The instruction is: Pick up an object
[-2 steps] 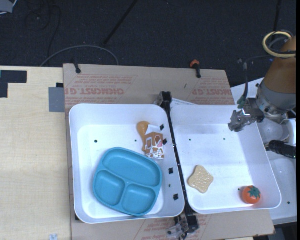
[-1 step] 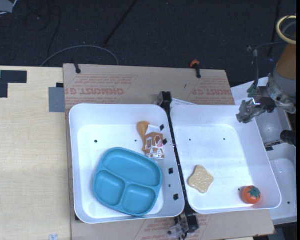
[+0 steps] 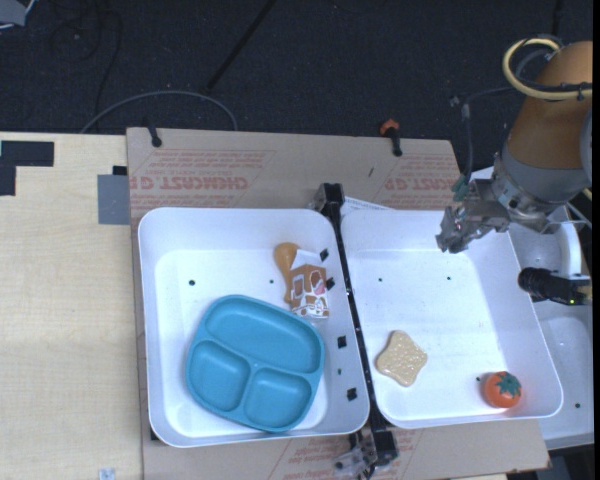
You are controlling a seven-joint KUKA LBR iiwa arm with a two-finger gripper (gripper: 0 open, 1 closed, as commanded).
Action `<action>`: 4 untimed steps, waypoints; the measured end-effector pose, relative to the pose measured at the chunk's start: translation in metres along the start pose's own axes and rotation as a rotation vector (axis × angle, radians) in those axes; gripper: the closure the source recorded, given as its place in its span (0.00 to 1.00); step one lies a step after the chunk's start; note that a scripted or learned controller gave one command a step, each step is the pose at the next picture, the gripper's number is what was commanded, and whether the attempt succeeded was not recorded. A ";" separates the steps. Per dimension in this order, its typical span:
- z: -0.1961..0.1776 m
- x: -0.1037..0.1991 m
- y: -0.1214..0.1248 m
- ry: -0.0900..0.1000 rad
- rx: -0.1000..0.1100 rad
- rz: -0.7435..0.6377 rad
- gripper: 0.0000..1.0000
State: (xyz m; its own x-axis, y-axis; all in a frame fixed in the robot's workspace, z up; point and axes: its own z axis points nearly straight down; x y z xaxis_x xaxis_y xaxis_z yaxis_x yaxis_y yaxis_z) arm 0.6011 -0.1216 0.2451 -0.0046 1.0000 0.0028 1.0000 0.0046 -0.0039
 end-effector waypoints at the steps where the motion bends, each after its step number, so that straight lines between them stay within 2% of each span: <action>1: 0.014 0.055 0.002 0.000 0.000 0.000 1.00; 2: 0.007 0.112 0.007 -0.001 -0.002 -0.001 1.00; 4: 0.026 0.231 0.012 -0.002 -0.001 0.000 1.00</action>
